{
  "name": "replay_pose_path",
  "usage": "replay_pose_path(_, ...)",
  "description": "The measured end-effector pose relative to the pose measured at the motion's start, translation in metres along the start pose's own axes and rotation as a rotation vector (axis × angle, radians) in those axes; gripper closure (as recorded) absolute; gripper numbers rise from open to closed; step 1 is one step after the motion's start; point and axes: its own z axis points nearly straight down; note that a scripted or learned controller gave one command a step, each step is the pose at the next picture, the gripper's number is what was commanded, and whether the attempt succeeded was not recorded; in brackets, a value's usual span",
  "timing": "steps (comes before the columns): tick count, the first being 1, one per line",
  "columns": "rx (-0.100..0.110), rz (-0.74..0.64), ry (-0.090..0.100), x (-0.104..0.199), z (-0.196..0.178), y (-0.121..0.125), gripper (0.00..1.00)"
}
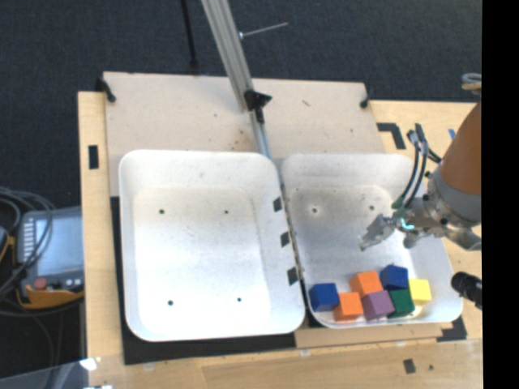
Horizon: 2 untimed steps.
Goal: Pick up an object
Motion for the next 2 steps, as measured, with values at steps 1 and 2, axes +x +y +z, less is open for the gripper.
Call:
replay_pose_path(1,-0.006,0.003,-0.001,0.0,-0.002,0.001,0.0)
replay_pose_path(2,0.001,0.005,-0.001,0.008,0.045,-0.001,0.0)
